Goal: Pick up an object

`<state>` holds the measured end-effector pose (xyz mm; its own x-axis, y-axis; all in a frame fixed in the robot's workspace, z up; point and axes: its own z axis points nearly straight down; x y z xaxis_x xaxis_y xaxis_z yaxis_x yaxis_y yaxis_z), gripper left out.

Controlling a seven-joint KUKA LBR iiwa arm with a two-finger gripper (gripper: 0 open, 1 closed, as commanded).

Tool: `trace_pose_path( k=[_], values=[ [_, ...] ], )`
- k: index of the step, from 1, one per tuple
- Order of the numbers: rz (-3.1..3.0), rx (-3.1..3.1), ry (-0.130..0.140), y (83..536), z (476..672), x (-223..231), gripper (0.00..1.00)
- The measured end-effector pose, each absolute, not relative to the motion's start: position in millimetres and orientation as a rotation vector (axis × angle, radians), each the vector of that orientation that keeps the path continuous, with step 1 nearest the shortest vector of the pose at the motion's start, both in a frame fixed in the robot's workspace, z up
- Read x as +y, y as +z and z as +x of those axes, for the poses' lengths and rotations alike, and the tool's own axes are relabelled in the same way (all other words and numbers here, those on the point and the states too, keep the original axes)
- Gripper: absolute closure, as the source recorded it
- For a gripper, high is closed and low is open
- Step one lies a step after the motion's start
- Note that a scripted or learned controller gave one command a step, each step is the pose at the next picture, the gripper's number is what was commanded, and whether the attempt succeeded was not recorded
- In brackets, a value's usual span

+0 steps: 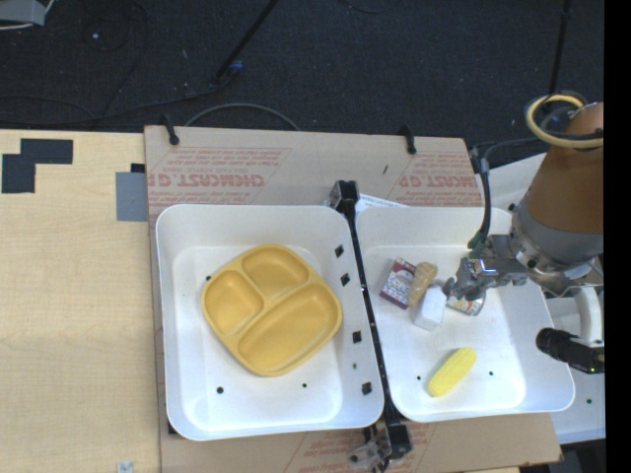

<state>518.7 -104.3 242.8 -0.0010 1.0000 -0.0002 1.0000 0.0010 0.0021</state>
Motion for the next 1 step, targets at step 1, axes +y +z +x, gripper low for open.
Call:
trace_pose_path(
  k=[1],
  values=[
    [2.219,2.228,-0.001,248.3,517.1,-54.5,1.0]
  ],
)
